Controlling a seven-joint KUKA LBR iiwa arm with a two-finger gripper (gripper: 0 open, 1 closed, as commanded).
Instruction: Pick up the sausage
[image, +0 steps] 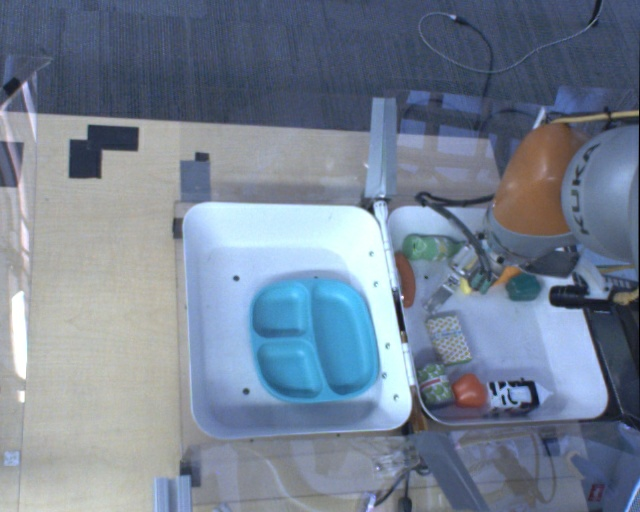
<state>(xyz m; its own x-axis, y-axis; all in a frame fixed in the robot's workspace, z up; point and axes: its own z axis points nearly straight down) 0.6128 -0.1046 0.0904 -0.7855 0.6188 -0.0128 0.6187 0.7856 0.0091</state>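
The sausage (405, 280) is a reddish-brown link lying lengthwise against the left wall of the right bin (570, 350). My gripper (455, 281) hangs low over the upper part of that bin, just right of the sausage and apart from it. Nothing of the sausage is lifted; it rests on the bin floor. The grey arm with its orange band (535, 185) covers the bin's upper right corner.
A green bottle (430, 247) lies just above the gripper and a teal lump (522, 288) to its right. A patterned pouch (449, 340), a green can (433, 383), a red tomato (468, 390) and a black-and-white pack (513, 395) lie below. The left bin (215, 300) holds a blue divided plate (314, 338).
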